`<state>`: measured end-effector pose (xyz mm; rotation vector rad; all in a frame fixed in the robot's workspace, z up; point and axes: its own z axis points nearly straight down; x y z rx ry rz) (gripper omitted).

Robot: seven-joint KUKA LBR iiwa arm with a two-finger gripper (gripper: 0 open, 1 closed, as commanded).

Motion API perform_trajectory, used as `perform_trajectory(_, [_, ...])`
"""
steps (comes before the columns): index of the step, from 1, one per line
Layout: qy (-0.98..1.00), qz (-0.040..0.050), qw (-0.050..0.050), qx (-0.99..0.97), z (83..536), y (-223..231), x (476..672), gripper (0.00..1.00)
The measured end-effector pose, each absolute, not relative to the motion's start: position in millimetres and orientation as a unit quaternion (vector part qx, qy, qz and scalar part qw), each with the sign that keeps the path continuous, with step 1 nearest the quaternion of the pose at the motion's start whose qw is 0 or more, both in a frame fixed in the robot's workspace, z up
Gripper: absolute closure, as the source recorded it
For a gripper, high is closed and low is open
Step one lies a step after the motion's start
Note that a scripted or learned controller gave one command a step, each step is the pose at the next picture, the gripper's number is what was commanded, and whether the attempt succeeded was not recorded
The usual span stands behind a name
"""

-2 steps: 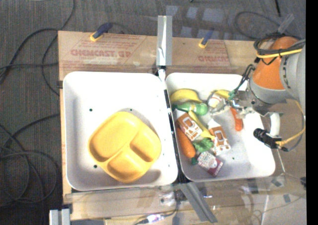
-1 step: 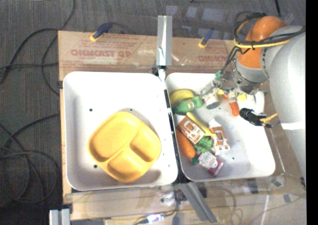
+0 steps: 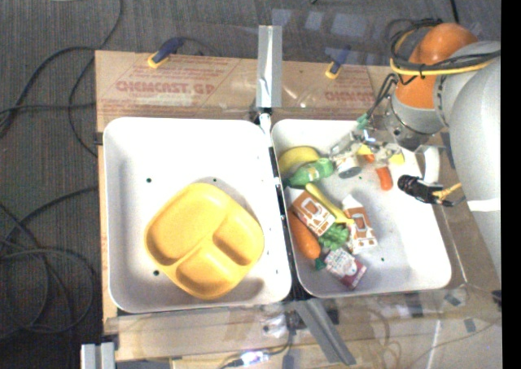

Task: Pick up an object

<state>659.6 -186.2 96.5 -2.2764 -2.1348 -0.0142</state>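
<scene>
Tool low over right bin's far edge, finger state unclear.

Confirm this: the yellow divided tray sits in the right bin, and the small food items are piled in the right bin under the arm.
One detail is wrong. The camera view shows the yellow divided tray in the left bin, not the right. The small food items do lie in the right bin, under the arm.

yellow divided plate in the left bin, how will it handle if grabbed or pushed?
The yellow plate looks like moulded plastic, so probably stiff and light. It is wide and seems to lie upside down, leaving little to pinch except its rim. Pushed, it would likely slide across the smooth left bin rather than roll.
</scene>
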Motion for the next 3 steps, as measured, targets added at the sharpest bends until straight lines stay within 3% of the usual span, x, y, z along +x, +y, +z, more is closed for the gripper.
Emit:
perform_trajectory(1, [-0.685, -0.0026, 0.002, -0.728, 106, -188, 660.6, 1.00])
perform_trajectory(2, [-0.641, 0.0022, 0.002, -0.768, 94, -174, 669.1, 1.00])
perform_trajectory(3, [-0.651, 0.0007, 0.000, -0.759, 201, -126, 668.7, 1.00])
